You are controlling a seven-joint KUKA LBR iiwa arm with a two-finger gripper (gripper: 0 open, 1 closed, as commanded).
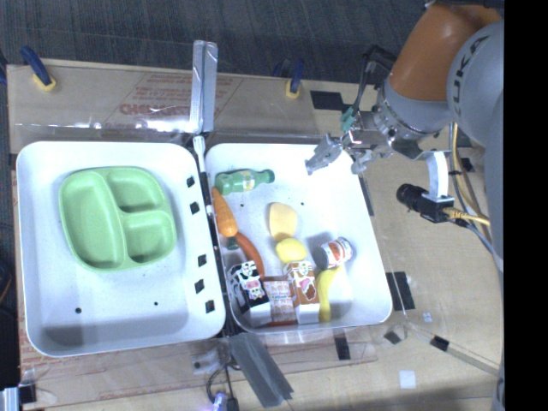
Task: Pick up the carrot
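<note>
Camera view, looking down: the carrot lies in the right bin, hard by the left wall, long axis running near-to-far, thick orange end nearer, tip pointing away toward the green bottle. Farther back, the arm reaches in from the right, wrist bent low, the gripper above the bin's far right corner, fingers spread, nothing between them.

Bins: white plastic, smooth, semi-gloss. Divided tray: green plastic, matt. Table: brown cardboard-like, matt. Arm shell: glossy orange/grey. Carrot: smooth plastic.
</note>
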